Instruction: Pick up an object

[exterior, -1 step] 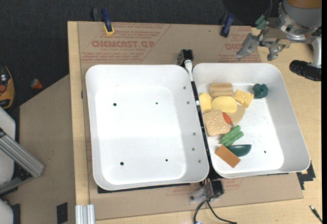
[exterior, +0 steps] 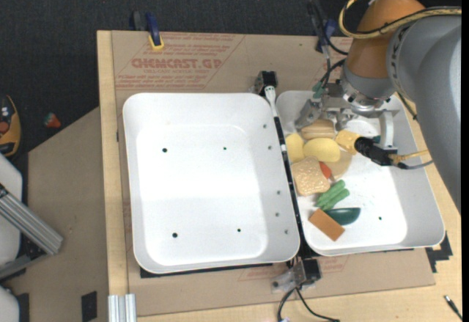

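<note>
Several toy food pieces lie in the right bin [exterior: 410, 218]: a yellow lemon-like piece [exterior: 322, 149], a smaller yellow piece [exterior: 294, 146], a beige bun-like piece [exterior: 316, 130], a tan waffle square [exterior: 311, 177], a green pod [exterior: 333, 194], a dark green piece [exterior: 346, 215] and an orange block [exterior: 325, 225]. My gripper [exterior: 331, 114] hangs low over the far end of this bin, right above the beige piece and the lemon. The wrist body hides where its tips meet the pile.
The left bin [exterior: 198, 181] sits beside the right one, both on a brown board [exterior: 183, 56]. The grey arm with its orange band [exterior: 381, 27] covers the upper right. A black cable [exterior: 381, 154] crosses the right bin near the gripper.
</note>
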